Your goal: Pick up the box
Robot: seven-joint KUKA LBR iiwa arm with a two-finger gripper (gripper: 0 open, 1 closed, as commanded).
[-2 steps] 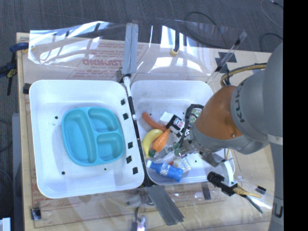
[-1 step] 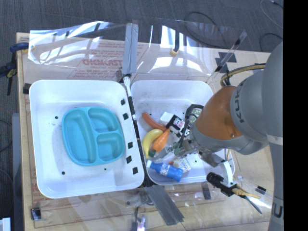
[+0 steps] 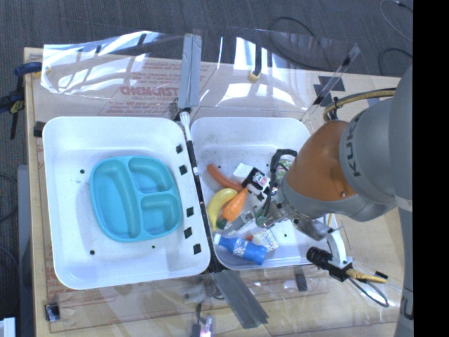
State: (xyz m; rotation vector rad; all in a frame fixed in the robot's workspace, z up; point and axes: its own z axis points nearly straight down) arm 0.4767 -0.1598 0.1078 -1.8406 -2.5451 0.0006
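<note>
bright, even light from above fills the scene. the two white bins (image 3: 63,188) are nearly washed out, with soft grey shadows along their inner walls. strong glare streaks across the clear plastic sheet (image 3: 140,55) at 12 o'clock, hiding the print beneath. the arm (image 3: 337,170) casts a faint shadow at 4 o'clock. the picture is slightly soft and grainy; small objects blur together, and the dark floor (image 3: 105,5) lacks detail.
</note>
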